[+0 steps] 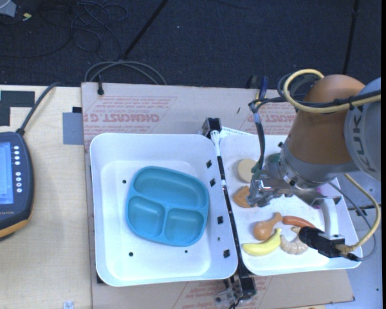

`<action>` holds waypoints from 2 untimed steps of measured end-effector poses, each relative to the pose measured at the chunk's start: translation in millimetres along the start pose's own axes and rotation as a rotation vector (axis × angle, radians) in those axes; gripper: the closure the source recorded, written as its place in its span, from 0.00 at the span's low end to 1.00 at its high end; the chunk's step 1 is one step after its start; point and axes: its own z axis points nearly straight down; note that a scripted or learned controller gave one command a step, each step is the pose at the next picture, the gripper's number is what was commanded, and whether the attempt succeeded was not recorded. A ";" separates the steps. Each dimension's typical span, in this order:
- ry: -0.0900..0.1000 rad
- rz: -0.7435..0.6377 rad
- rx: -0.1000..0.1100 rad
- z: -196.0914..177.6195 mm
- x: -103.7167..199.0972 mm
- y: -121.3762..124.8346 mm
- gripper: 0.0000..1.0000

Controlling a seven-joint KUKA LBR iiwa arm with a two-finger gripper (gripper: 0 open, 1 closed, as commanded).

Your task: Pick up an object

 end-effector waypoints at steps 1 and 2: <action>0.000 0.000 -0.014 -69.0 10.1 -28.0 1.00; -0.001 -0.001 -0.013 -116.1 31.0 -28.1 1.00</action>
